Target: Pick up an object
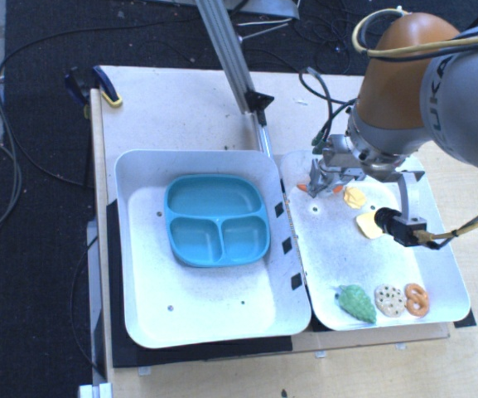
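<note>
My gripper (325, 182) hangs low over the far left corner of the right bin (331, 251). A small orange piece (304, 188) peeks out just left of it, touching or very close to it. A small yellow item (354, 196) lies right beside the gripper, and a yellow wedge (369, 225) sits a little nearer the front. Along the bin's front edge lie a green leafy item (357, 302), a speckled cookie (389, 299) and a pretzel (417, 298). The arm's wrist hides the bin's far right part.
The left bin (131, 247) holds a blue divided plate (218, 220). A slanted metal pole (226, 44) ends at the bins' shared far corner. A black cable connector (400, 226) hangs from the arm beside the yellow wedge.
</note>
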Available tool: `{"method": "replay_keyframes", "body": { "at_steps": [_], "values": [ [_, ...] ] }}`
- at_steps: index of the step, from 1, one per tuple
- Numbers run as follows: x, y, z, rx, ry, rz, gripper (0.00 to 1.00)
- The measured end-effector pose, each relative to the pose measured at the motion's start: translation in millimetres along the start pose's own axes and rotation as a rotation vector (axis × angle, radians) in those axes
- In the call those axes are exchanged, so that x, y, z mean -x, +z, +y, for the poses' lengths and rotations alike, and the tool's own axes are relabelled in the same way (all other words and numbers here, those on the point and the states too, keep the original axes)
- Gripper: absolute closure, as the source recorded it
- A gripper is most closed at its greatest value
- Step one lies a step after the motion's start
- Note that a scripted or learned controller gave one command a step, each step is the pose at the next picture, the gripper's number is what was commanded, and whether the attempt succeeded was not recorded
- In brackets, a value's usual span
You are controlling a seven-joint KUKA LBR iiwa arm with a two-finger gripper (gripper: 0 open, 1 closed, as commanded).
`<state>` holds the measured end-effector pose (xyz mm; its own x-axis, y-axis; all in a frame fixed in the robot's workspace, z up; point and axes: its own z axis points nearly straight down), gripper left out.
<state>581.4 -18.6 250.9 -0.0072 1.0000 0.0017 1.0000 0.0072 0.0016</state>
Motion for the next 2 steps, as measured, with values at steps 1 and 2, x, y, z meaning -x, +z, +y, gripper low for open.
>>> {"method": "replay_keyframes", "body": {
  "at_steps": [1,2],
  "values": [
    [-57.2,-3.6,11.3,0.001,-0.001,0.000,1.00],
    [-106.7,12.0,28.0,-0.001,0.000,-0.001,1.00]
  ]
}}
